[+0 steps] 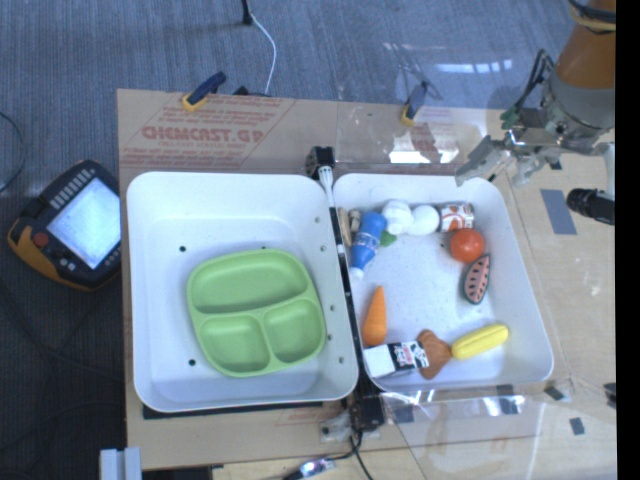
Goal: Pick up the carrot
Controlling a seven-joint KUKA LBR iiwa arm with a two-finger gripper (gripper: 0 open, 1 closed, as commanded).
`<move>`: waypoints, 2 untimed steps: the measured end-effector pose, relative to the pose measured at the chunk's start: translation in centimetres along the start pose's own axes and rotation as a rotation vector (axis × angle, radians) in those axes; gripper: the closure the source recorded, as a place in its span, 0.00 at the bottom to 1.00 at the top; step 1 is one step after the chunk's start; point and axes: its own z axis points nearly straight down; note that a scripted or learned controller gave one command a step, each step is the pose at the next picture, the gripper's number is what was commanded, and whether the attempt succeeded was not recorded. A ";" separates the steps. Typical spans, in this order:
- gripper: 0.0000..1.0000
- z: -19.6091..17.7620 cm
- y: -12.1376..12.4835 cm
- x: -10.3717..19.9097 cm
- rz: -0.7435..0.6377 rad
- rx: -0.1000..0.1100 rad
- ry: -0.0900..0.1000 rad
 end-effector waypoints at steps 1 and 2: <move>0.00 17.0 -2.6 3.4 -0.207 -0.008 -0.002; 0.00 17.1 -8.6 9.5 -0.091 0.003 0.004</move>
